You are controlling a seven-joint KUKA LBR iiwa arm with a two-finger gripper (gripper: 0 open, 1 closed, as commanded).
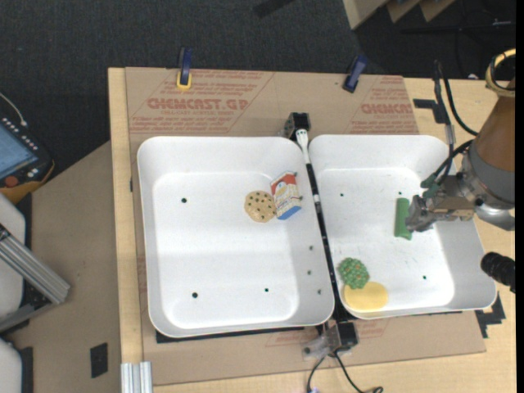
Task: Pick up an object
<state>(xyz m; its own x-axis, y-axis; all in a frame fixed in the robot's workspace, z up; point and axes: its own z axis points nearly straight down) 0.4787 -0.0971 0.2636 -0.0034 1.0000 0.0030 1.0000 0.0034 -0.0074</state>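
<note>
My gripper [419, 217] is low in the right bin [372, 158], reaching in from the right. Its tip is right against the right side of a green rectangular block [402, 219] that stands near the bin's right-centre. A green bumpy broccoli-like piece [354, 272] and a yellow rounded piece [366, 296] lie at the right bin's front left corner, touching each other. In the left bin [205, 301], a round chocolate-chip cookie [259, 206] sits beside a small red, white and blue carton [286, 196] near the right wall.
The bins sit side by side on a cardboard sheet [246, 97], held by blue clamps [185, 68] at the back. A black divider strip [315, 211] runs between the bins. The arm's cables [446, 105] hang over the right bin's far right corner.
</note>
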